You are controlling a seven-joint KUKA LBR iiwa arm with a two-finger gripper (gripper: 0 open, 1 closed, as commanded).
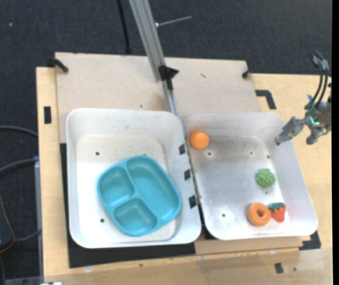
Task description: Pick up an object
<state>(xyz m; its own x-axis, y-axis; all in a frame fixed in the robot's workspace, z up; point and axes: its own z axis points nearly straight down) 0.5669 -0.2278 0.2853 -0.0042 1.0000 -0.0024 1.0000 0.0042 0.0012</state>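
The right bin (234, 177) holds an orange ball (199, 140) at its far left corner, a green bumpy ball (265, 178) near the right wall, an orange ring (258, 214) at the front, and a red strawberry-like toy (278, 212) touching the ring's right side. My gripper (301, 131) hangs at the view's right edge, over the right bin's far right rim, with two fingers spread apart and nothing between them. It is well above and to the right of the green ball.
The left bin (80, 159) holds a teal divided tray (138, 195) with three compartments. A metal pole (148, 31) slants down from the top to the gap between the bins. Bare bench board lies behind both bins.
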